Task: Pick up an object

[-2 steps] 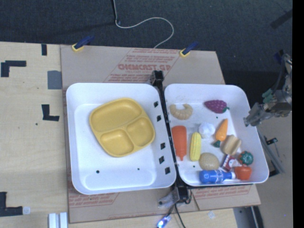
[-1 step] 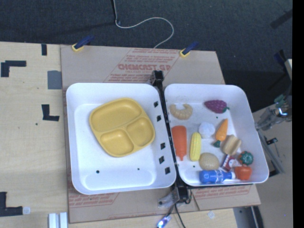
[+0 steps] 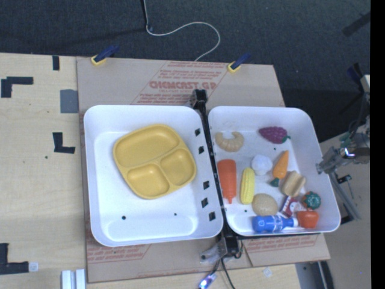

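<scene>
A cardboard sheet [image 3: 180, 86] covers the tabletop [image 3: 36, 161] under both bins, beside dark carpet [image 3: 271, 17]. The right bin [image 3: 304, 120] holds toy foods, including a corn cob [image 3: 247, 186]. The gripper [image 3: 344, 155] sits off the right edge; whether it is open I cannot tell.

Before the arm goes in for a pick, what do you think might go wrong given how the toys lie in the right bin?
The blue bottle, red item and potato crowd the right bin's near corner, so fingers may snag a neighbour or the wall. The corn lies close beside the orange carrot, risking a double grab. The small white piece may slip.
</scene>
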{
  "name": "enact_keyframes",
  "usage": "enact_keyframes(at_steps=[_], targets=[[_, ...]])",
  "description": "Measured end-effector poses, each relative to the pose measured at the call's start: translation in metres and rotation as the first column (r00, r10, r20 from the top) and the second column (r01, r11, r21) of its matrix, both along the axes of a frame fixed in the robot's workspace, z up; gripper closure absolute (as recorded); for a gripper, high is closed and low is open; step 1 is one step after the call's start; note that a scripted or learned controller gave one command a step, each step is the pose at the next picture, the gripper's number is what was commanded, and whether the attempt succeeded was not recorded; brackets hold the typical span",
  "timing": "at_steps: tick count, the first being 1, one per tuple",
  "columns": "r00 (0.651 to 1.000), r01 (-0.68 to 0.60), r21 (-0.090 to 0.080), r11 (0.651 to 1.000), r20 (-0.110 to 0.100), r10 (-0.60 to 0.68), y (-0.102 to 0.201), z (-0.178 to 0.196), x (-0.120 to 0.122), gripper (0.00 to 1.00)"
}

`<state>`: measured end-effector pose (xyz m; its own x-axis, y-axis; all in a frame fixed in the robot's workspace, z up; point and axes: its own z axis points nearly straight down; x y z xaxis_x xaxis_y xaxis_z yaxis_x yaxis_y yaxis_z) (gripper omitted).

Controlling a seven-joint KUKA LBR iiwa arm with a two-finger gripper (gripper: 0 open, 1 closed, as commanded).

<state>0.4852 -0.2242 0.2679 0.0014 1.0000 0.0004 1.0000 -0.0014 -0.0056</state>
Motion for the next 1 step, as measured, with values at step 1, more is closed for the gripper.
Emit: enact_keyframes(at_steps=[1], targets=[[1.0,-0.005,0.0,1.0,0.006,0.005,0.0339,0.0305,-0.0011,1.0]])
